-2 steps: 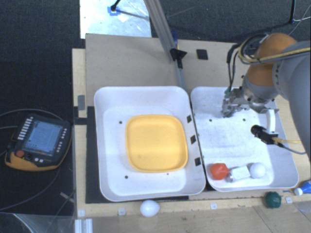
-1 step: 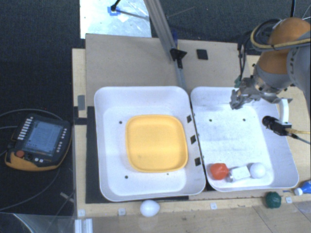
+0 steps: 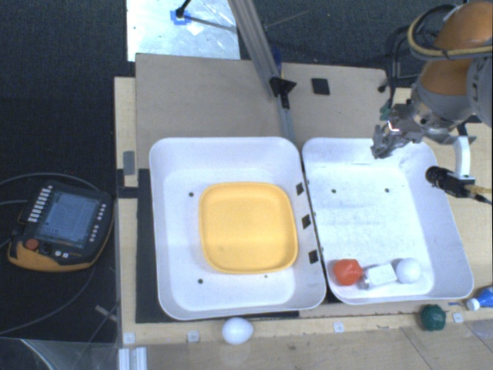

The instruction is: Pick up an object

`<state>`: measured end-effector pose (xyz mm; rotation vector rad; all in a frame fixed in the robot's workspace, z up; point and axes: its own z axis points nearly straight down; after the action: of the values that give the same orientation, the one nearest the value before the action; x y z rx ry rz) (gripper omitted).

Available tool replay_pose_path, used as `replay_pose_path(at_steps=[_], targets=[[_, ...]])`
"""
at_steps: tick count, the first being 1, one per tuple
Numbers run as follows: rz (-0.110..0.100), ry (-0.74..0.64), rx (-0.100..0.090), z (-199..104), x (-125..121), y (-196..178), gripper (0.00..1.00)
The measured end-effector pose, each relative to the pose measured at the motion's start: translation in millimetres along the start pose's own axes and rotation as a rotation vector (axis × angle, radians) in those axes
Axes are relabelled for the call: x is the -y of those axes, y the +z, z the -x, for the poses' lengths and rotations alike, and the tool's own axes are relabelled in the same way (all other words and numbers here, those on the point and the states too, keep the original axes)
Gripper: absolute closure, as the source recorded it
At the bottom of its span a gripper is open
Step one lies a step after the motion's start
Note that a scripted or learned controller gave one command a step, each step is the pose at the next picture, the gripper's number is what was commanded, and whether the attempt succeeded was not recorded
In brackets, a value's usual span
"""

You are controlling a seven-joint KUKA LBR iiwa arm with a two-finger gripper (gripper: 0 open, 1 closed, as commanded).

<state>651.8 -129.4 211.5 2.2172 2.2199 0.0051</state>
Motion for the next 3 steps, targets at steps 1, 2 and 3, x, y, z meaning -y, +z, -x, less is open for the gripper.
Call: replay_pose_path(at_steps=[1, 2, 3], targets=[[-0.002, 0.0, 0.0, 0.0, -0.7, -25.3, 1.0], [-0.004, -0.003, -0.001, -51.9, 30.7, -26.1, 1.0], [-0.005, -0.003, -0.002, -102.0, 55.7, -15.5, 1.0]])
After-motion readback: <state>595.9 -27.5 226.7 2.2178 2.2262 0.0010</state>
